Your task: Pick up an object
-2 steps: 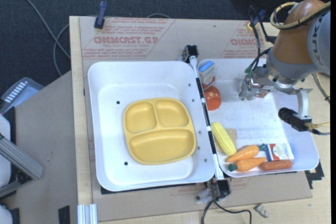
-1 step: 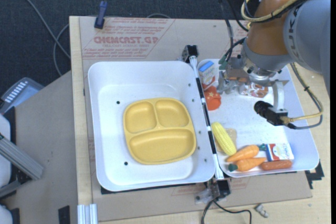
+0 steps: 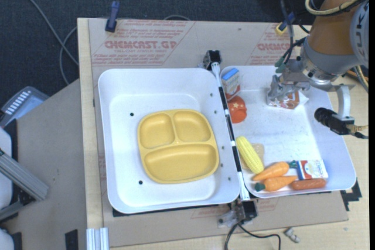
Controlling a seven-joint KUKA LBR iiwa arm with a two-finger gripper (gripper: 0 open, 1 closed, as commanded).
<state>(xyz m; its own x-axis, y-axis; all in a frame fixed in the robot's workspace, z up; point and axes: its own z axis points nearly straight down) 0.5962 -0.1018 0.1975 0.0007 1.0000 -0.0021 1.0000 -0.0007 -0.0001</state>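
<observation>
My gripper (image 3: 282, 92) hangs low over the far part of the right bin (image 3: 293, 137), reaching in from the right. It stands right over a small white and red packet (image 3: 291, 102), which is partly hidden under it. Whether it touches the packet is unclear. To its left lie a blue and white carton (image 3: 231, 79) and a red tomato (image 3: 237, 109) against the bin's left wall. At the near end sit a corn cob (image 3: 250, 154), two carrots (image 3: 271, 171), a red sausage (image 3: 307, 184) and a small white carton (image 3: 311, 169).
The left bin (image 3: 108, 91) holds a yellow divided plate (image 3: 177, 145). A black rail with clamps (image 3: 225, 114) runs between the two bins. Cardboard lies under both bins, and a blue clip (image 3: 112, 16) sits at its far left corner.
</observation>
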